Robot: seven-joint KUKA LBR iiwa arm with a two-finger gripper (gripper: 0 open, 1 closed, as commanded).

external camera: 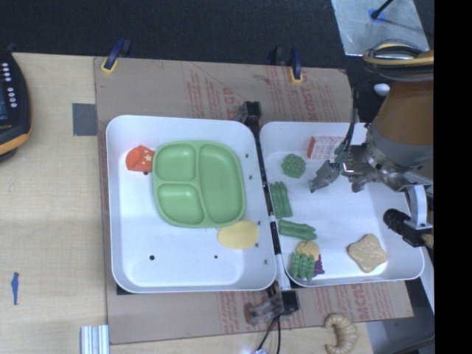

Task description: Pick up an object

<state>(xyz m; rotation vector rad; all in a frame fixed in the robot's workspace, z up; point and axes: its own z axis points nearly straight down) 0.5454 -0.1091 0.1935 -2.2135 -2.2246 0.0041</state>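
Overhead slanted view of the bench, with two shallow white bins lying side by side on a cardboard sheet. The left bin is holding a green three-compartment plate near its centre; a red piece with a yellow star is touching the plate's far-left edge, and a pale yellow, lemon-like piece is resting just beside its near-right corner. The right bin is holding the candidate objects: a broccoli floret at far left, a green pod along the left wall, a second green pod nearer, a mixed green, yellow and purple cluster at the near-left corner, a tan cracker-like piece near right, and a red-and-white card at the far wall. The arm is reaching in from the right, and its gripper is hanging over the far middle of the right bin, right of the broccoli floret; its fingers are spreading apart with nothing between them
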